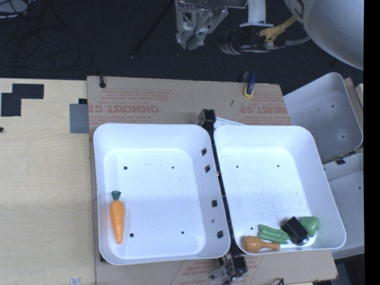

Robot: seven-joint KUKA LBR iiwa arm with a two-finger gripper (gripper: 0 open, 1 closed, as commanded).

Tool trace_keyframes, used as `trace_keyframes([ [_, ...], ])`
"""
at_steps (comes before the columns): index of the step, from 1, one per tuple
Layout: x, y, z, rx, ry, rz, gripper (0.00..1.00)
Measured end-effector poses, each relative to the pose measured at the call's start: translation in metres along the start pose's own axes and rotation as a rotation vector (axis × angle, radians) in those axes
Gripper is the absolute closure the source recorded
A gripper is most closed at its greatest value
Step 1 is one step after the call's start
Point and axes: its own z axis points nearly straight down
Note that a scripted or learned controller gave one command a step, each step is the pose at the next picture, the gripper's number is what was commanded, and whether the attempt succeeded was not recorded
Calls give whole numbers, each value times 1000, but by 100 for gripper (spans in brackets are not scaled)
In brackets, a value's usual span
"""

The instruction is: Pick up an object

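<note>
Two shallow white bins sit side by side on a brown cardboard sheet (178,103) printed with red lettering, and the black divider clip strip (215,183) between them serves as the landmark here. Left of that strip lies the left bin (148,136); in its near left corner, well apart from the strip, a toy carrot (117,217) lies lengthwise with its green top pointing away from the camera, close beside the bin's left wall. Right of the strip is the right bin (267,136), its objects bunched in the near right corner: a tan pear-shaped piece (260,244) nearest the strip, a green pod-like vegetable (273,234) just beyond and touching or nearly touching it, a black block (294,230) tilted against the pod's far end, and a rounder green piece (310,223) farthest from the strip, partly behind the block. The gripper (195,33) hangs high, well beyond the far end of the strip and slightly left of its line, over the dark floor past the cardboard — its fingers taper down to a point with nothing between them; whether they are fully closed cannot be told. The grey arm (332,16) bulks to the upper right of the strip. A pale wooden table (41,177) lies far left of the strip.
</note>
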Motion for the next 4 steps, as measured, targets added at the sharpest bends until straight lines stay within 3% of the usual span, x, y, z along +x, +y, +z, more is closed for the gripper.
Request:
trace_keyframes([
  [1, 44, 0, 8, 10, -1, -6, 100],
  [4, 50, -1, 18, 13, -3, -7, 100],
])
